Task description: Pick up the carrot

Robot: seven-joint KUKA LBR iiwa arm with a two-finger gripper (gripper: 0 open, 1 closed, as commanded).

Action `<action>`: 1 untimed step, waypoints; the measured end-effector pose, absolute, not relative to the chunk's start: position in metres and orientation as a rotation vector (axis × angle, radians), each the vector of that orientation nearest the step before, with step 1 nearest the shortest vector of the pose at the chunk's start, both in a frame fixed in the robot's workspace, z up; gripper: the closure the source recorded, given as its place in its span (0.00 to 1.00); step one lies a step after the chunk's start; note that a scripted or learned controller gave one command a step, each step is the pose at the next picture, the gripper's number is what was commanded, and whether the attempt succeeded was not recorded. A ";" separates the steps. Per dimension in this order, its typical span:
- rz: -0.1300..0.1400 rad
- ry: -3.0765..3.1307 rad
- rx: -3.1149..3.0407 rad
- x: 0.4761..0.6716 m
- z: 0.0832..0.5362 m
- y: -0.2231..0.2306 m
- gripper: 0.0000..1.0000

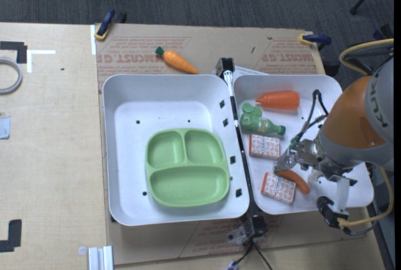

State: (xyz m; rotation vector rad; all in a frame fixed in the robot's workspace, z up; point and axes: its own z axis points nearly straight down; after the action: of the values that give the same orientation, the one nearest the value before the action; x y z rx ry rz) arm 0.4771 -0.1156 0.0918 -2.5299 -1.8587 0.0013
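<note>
Two white bins side by side on a cardboard-covered bench [156, 49]: left bin [125, 106] bearing a green divided plate [187, 167]; right bin [326, 90] with an orange bottle [277, 99], a green bottle [260, 121], two small red-and-white packets [264, 146] [278, 188] and an orange sausage-like piece [294, 180]. Grey arm [357, 124] with orange band low over the right bin, gripper [293, 161] just above the sausage-like piece; fingers' spread impossible to tell. Carrot [177, 60] outside both bins, on the cardboard behind the left bin, well apart from the gripper
</note>
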 end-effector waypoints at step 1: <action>0.001 -1.859 -2.530 0.477 0.092 -0.116 0.00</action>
State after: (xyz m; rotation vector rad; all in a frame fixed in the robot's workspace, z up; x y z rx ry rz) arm 0.4771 -0.1156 0.0918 -2.5299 -1.8587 0.0013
